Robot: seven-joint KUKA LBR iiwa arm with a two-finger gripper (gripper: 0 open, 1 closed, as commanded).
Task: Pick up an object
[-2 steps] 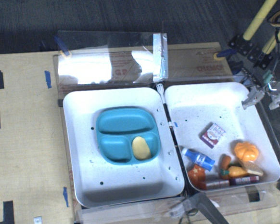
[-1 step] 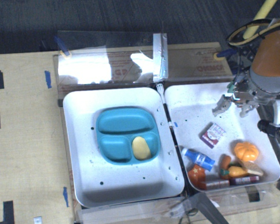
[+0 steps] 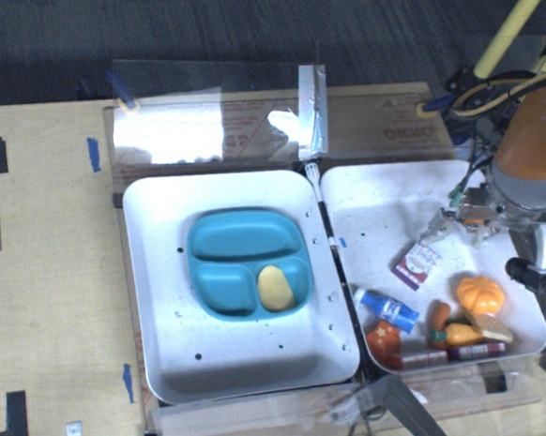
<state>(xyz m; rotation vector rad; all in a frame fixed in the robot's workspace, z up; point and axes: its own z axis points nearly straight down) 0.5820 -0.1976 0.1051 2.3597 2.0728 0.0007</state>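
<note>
Nearest the camera, along the near wall of the right bin (image 3: pixel 364 182), lies a cluster of small things; going by size from there, the left bin (image 3: pixel 157 297) holds a blue divided tray (image 3: pixel 220 235) with a yellow, egg-shaped piece (image 3: pixel 275 287) in its near right compartment; the arm (image 3: pixel 531 145) reaches in from the right over the right bin's far right corner; the gripper (image 3: pixel 468 214) hangs above bare bin floor, and whether its fingers stand apart or together I cannot tell; nothing shows between them. Candidates for picking sit in the right bin: a small pumpkin (image 3: pixel 478 294) near the right wall, a maroon and white packet (image 3: pixel 417 263) just left of the gripper, a blue tube (image 3: pixel 389 308), a red tomato (image 3: pixel 383 340), a carrot (image 3: pixel 466 334). By my reading the pick is not yet done; choosing a thing, descending, closing and lifting all remain.
</note>
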